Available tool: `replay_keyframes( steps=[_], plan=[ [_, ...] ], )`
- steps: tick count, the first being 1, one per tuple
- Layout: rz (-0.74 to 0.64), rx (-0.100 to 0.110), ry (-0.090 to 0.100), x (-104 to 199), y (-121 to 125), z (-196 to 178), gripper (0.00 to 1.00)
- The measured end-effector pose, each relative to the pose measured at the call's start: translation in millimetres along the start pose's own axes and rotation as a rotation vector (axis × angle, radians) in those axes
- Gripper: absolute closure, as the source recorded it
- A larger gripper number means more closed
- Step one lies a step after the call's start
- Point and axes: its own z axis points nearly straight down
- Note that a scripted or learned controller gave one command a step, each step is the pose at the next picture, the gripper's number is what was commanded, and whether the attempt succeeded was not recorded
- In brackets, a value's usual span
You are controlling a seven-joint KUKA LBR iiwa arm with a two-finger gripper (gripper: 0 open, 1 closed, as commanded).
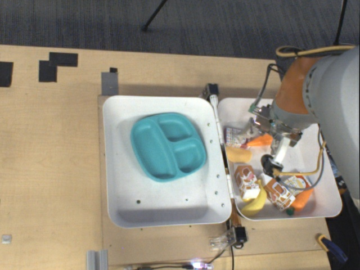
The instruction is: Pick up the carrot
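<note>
Against the pale tan wooden bench (50, 179) and two plain white shallow bins (121, 207) show a turquoise divided plastic plate (169, 145), an orange tapered carrot (304, 199) with a green tip, a yellow curved banana (256, 202) and red-brown-and-white printed packets (246, 177).

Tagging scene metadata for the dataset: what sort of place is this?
Probably a robotics lab cell: a grey arm over the right bin of toy-like food, a teal plate in the left bin, both on a wooden bench with carpet beyond.
</note>
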Motion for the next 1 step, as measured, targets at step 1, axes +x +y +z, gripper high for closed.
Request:
replay_keyframes(
  steps=[1],
  plan=[
    [0.099, -0.018, 0.009, -55.5, 6.7, 3.6, 0.00]
  ],
)
